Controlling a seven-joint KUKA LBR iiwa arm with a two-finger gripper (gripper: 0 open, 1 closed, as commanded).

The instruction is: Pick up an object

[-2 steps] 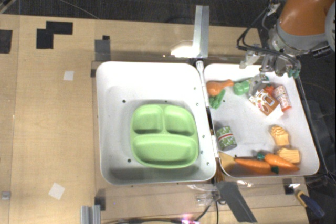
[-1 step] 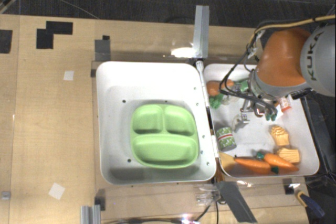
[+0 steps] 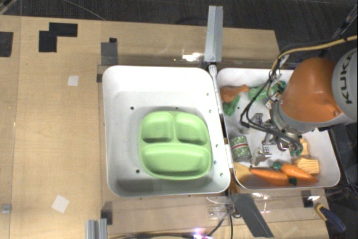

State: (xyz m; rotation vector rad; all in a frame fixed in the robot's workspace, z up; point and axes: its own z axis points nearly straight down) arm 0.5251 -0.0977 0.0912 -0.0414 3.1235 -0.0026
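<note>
The right bin (image 3: 334, 168) holds several toy foods. Two orange carrots (image 3: 269, 176) (image 3: 297, 171) lie along its near wall, beside a tan ridged piece (image 3: 309, 165). A small green-labelled can (image 3: 240, 149) stands near the left wall. An orange piece (image 3: 231, 92) and a green leafy piece (image 3: 258, 92) lie at the far end. My arm's orange band (image 3: 311, 92) hangs over the bin's middle. The gripper (image 3: 267, 151) reaches down just above the carrots, to the right of the can. Nothing shows as held.
The left bin (image 3: 120, 98) carries a green divided plate (image 3: 175, 144) in its middle. A metal divider post (image 3: 213, 36) stands between the bins at the far side. Black cables (image 3: 251, 106) loop from the wrist over the right bin.
</note>
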